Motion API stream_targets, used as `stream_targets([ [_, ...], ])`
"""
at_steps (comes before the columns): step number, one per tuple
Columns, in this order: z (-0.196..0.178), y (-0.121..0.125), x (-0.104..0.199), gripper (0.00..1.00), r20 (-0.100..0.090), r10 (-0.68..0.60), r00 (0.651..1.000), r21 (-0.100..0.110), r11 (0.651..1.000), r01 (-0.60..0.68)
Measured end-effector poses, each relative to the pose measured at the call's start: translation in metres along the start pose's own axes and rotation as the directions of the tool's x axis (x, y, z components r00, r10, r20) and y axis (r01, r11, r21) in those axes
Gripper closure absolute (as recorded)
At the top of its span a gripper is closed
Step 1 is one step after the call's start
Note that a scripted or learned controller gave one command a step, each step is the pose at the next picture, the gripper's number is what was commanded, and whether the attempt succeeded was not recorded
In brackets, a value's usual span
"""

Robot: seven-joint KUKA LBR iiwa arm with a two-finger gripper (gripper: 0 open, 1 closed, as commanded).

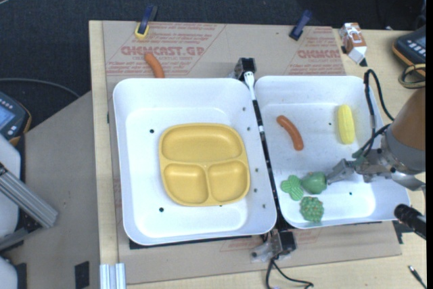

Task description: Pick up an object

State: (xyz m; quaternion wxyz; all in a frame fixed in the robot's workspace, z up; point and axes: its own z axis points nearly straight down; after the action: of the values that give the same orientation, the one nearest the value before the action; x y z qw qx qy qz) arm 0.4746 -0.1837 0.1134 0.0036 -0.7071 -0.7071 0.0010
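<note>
**Pincer low in the right bin, beside the green toys**

In the camera view you see the grey pincer (336, 173) reaching in from the right, its tip just beside a round, dark green, glossy plastic vegetable (314, 182); whether it grips or gapes you cannot tell. That vegetable lies near the front of the right shallow white bin (318, 86), between a flat leafy green piece (292, 187) and a knobbly green broccoli toy (311, 208). Further back lie an orange sausage (290, 132) and a yellow corn cob (346, 124).
</note>
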Motion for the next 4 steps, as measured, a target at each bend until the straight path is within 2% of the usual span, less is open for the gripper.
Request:
stream_targets([
  [1, 0.030, 0.000, 0.001, 0.00, 0.001, 0.001, 1.000, -0.002, 1.000, -0.001],
  [2, 0.018, 0.000, 0.000, 1.00, 0.004, 0.001, 1.000, -0.008, 1.000, -0.001],
  [3, -0.040, -0.005, -0.007, 1.00, 0.007, 0.001, 1.000, -0.012, 1.000, -0.001],
  [4, -0.087, -0.002, 0.001, 1.00, 0.007, -0.002, 1.000, -0.013, 1.000, 0.002],
])
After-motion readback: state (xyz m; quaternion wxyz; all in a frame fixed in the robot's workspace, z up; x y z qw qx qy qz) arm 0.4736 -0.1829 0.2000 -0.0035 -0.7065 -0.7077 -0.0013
